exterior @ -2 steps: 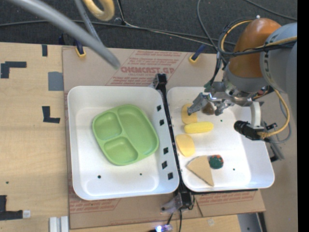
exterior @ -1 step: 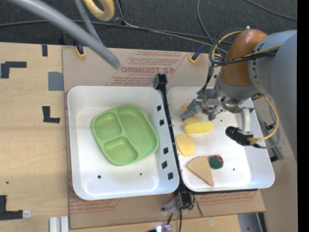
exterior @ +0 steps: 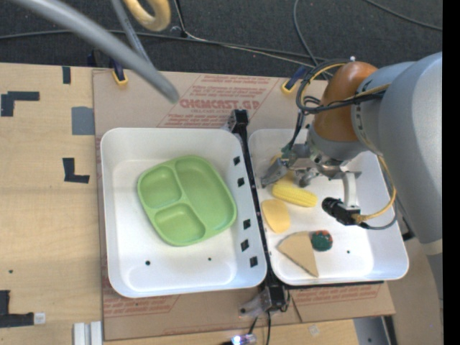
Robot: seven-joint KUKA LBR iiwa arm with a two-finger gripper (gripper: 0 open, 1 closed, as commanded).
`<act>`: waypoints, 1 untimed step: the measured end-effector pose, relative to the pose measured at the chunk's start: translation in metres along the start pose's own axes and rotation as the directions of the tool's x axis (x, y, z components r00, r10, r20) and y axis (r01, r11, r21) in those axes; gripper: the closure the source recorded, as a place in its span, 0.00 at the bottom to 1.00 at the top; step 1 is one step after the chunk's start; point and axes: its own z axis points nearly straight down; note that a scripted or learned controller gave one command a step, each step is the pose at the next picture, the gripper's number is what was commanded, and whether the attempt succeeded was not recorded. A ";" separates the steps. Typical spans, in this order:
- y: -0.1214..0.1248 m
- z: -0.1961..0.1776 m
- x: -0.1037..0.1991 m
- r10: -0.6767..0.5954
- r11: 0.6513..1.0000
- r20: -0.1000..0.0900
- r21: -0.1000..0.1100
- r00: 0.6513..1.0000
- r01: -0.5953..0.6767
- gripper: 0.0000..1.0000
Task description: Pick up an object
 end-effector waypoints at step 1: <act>0.000 -0.013 0.001 0.000 1.000 -0.001 -0.001 1.000 0.000 1.00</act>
